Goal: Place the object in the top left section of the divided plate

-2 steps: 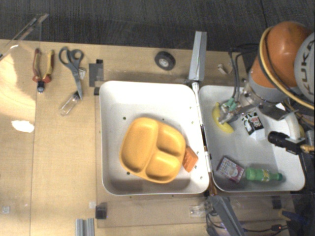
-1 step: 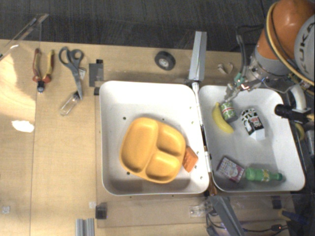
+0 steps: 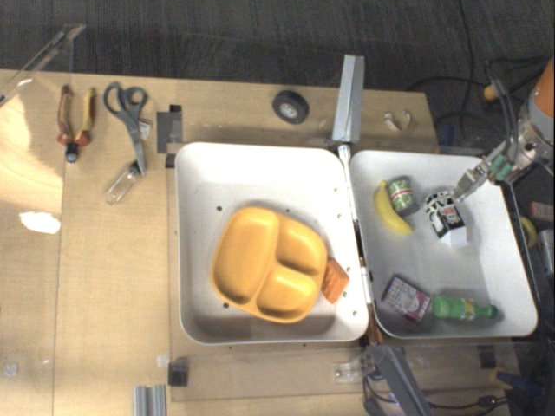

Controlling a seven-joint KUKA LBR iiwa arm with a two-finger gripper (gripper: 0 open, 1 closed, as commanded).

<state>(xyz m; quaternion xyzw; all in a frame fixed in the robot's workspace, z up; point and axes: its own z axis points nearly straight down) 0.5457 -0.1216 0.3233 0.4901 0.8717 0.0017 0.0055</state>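
Lowest in the camera view, well below the tool, a green bottle lies on its side in the right bin, touching a small flat packet with a pink and white print. Just beside the tool tip, a little below it, sits a small black and white object; whether the tool is apart or together I cannot tell, and nothing shows between its tips. Further from the tool, in the same bin, a green can touches a yellow banana. Across the wall between the two containers, far from the tool, the left bin holds the yellow divided plate, smooth and rounded, with three sections. An orange block leans at the plate's edge on the side nearer the tool, outside the sections. On the wooden surface beyond the left bin lie scissors, red-handled pliers and a roll of black tape.
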